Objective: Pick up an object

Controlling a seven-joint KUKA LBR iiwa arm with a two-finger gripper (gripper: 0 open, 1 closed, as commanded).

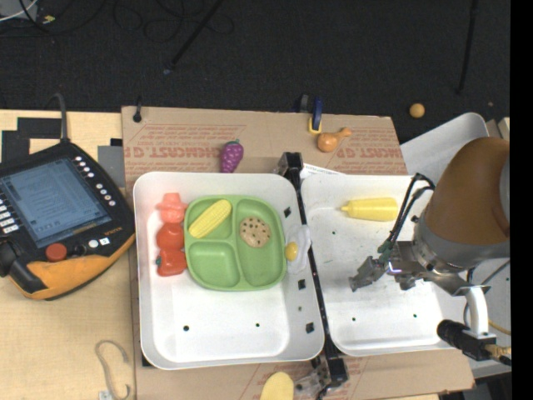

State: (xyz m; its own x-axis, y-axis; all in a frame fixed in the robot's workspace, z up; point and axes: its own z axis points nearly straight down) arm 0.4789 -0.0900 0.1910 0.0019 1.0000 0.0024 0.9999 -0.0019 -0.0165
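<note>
1. The gripper (364, 277) hangs low over the right bin (391, 332), with nothing visible between its fingers; whether they are spread or shut cannot be told.
2. The nearest thing to pick up, a yellow bottle (371, 209), lies in the same bin toward 12 o'clock of the gripper, well apart.
3. Its long axis runs 3 to 9 o'clock, so a grasp across it looks right.

Robot lab, test bench: teach pendant (54, 215) w/ screen on wooden bench at left, cardboard sheet (258, 144) under two white bins (216, 340), cables on dark floor (200, 40) behind, plastic toy food as props.
</note>
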